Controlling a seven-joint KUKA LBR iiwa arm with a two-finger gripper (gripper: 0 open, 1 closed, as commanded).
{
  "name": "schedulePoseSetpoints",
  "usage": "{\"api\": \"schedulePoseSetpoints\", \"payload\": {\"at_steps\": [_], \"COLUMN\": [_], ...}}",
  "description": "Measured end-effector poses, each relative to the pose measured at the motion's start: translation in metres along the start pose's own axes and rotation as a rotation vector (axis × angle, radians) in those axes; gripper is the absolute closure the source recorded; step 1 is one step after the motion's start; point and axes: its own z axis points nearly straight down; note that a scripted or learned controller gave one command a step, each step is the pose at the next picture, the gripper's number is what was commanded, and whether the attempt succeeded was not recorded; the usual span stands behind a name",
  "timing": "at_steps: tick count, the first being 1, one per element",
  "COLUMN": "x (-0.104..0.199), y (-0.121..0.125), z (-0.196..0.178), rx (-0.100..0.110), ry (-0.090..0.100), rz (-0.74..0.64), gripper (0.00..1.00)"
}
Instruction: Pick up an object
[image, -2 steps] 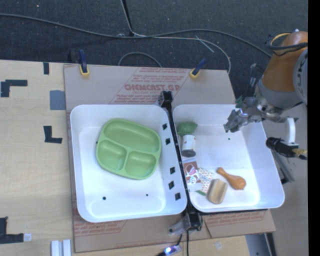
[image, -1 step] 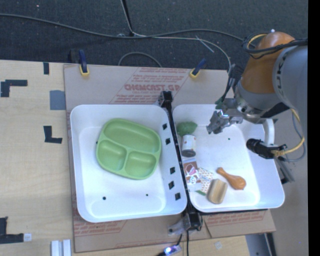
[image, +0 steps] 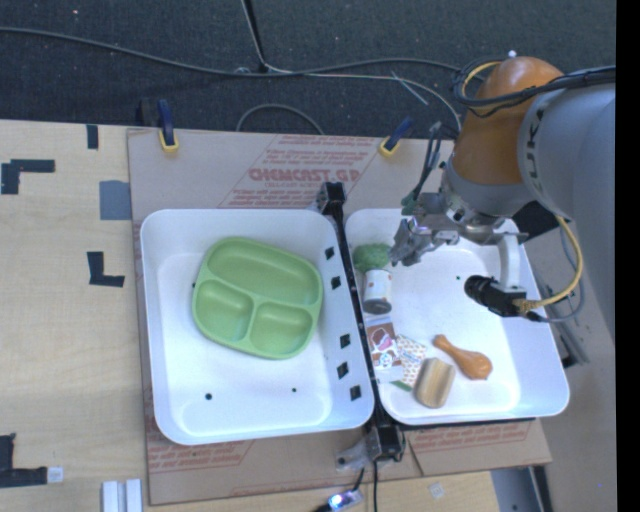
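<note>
Tan rounded block lies beside a glossy orange drumstick-shaped toy.

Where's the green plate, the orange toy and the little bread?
green plate (image: 258, 298), camera view, its middle where the compartments meet.
orange toy (image: 463, 357), camera view, its middle.
little bread (image: 435, 383), camera view, its middle.

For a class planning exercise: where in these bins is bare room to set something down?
Left bin: wide bare floor in front of the green plate. Right bin: a small patch between gripper and orange toy. Crowded by the divider: green object, can, packet, bread roll.
</note>
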Motion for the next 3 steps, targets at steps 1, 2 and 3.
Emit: {"api": "schedulePoseSetpoints", "payload": {"at_steps": [1,2,3], "x": [0.050,0.106,0.157], "y": [0.000,-0.004,0.011], "z": [0.006,0.001,-0.019], "rx": [0.001,-0.001,-0.002], "ry": [-0.001,0.000,0.000], "rz": [-0.001,-0.003,-0.002], "gripper": [1.00,1.00,1.00]}}
